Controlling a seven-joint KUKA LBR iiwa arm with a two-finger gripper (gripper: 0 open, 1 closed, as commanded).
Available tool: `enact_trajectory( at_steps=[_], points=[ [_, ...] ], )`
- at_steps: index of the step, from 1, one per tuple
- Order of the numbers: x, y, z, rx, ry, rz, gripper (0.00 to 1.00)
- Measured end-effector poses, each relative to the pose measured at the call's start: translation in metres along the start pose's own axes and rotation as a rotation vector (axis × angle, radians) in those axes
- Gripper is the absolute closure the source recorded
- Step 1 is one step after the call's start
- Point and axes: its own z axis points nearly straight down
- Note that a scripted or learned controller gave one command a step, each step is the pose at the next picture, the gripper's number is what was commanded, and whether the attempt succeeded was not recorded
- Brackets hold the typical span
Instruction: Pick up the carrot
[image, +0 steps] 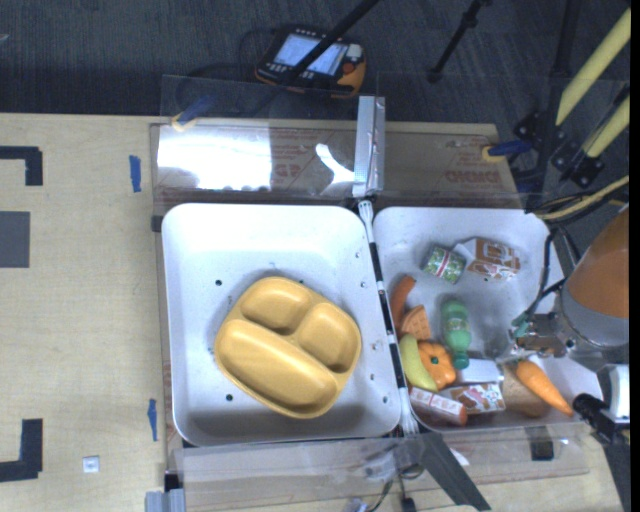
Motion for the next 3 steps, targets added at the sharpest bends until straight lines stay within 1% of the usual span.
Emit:
enact_trajectory(
  at_steps=[1,2,3],
  points=[
    [0.006,-0.002,0.010,0.004,0.002,-0.293,1.00],
    [0.006,-0.001,0.000,0.002,0.001,-0.291,1.00],
    [0.059,-0.003,0.009,0.000,-0.001,0.153,1.00]
  ],
)
